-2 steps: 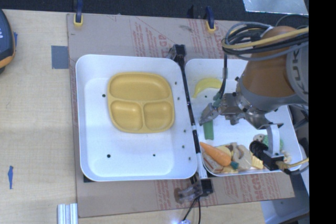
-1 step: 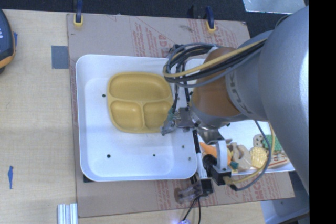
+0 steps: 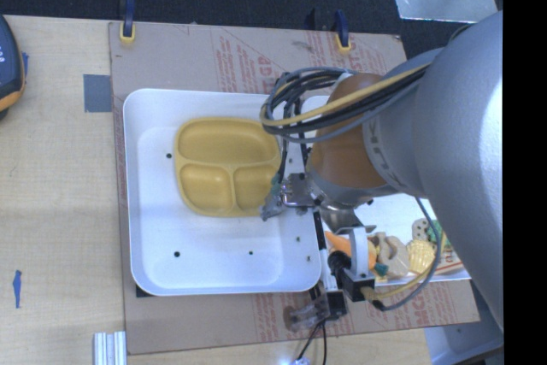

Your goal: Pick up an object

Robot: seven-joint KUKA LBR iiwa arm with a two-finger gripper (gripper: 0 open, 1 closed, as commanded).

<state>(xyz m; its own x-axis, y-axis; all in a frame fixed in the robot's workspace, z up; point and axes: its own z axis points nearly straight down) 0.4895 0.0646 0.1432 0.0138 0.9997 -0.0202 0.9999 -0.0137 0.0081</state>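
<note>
The arm point(image 3: 410, 132) comes in from the right side and bends down over the right edge of the left bin point(image 3: 141, 209). In this bin lies a yellow plate point(image 3: 224, 162) with three sections, one long section at the far side and two smaller ones at the near side. The plate sits in the upper middle part of the bin, and its long axis runs roughly left to right. The gripper point(image 3: 278, 199) is just at the right near corner of the plate, and it seems to touch the rim there or to stand very close above it; from this angle I cannot decide which. The wrist and the cables cover most of the gripper, so I cannot tell if it is released or clenched, and I cannot see the plate rim held inside it. The plate therefore lies to the left of the gripper and a little away from the camera. In the right bin, under the arm, some small colourful toys point(image 3: 402, 256) are visible, among them something like a yellow corn. I think the plate is the nearer target, and a grasp on its thin rim looks possible, but the rim is low and smooth, so it may slip.
</note>
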